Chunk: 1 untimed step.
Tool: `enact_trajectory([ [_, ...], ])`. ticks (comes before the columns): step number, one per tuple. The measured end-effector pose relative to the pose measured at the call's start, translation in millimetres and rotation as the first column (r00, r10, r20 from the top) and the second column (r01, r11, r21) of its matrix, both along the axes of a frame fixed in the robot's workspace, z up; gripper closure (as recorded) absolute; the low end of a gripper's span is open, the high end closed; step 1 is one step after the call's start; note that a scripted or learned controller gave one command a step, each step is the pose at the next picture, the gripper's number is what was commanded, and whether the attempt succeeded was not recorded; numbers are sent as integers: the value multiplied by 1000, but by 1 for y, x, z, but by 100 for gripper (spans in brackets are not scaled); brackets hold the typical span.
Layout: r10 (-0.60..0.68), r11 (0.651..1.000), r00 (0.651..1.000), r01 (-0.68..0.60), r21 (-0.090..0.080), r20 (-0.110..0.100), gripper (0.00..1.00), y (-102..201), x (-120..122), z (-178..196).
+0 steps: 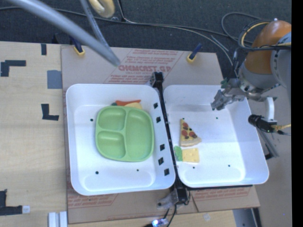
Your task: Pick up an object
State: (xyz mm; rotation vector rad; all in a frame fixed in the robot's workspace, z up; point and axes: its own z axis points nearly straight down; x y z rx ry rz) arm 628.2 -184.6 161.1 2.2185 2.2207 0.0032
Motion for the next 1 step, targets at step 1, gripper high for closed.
enact_trajectory([
  [1, 1, 1000, 1000, -1, -1, 1, 100, -5, 9, 49],
])
